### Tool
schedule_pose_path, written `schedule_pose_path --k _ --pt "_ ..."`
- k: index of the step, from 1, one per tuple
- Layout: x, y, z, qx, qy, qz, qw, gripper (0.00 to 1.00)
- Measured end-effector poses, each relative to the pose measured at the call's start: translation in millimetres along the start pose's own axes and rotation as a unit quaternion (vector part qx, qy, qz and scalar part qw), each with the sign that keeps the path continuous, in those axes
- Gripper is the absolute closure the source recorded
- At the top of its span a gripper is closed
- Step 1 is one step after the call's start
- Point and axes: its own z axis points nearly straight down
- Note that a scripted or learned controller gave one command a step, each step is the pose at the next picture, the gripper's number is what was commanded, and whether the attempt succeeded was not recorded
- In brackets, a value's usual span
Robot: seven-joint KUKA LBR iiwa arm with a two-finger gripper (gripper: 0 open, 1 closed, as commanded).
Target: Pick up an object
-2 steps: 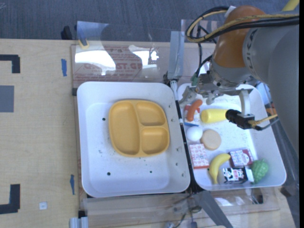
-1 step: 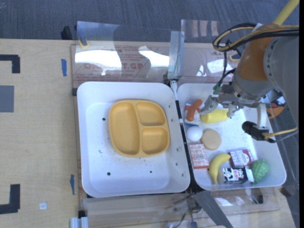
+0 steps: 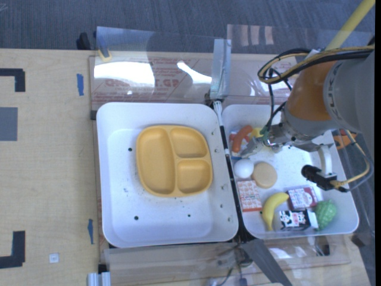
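The right bin (image 3: 348, 177) holds several small items. An orange-red piece (image 3: 240, 139) lies at its far left, with a white egg (image 3: 243, 168) and a tan round biscuit (image 3: 265, 174) just in front of it. A yellow banana (image 3: 272, 209), a red-and-white packet (image 3: 249, 195), a red box (image 3: 301, 196), a black-and-white carton (image 3: 294, 220) and a green broccoli (image 3: 325, 213) lie nearer the front. My gripper (image 3: 259, 138) is low in the bin's far left part, right beside the orange-red piece and above the egg and biscuit.
The left bin (image 3: 113, 177) holds a yellow three-compartment tray (image 3: 174, 159). A clear plastic sheet (image 3: 155, 70) stands behind both bins. The grey arm with its orange band (image 3: 309, 94) and cables covers the right bin's far right corner.
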Motion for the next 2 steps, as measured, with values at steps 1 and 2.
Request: schedule_pose_path --k 1,2 --pt "8.9 -87.5 5.3 0.008 0.001 -0.016 0.9998 0.00" --pt "8.7 -87.1 5.2 0.007 0.001 -0.016 0.9998 0.00"
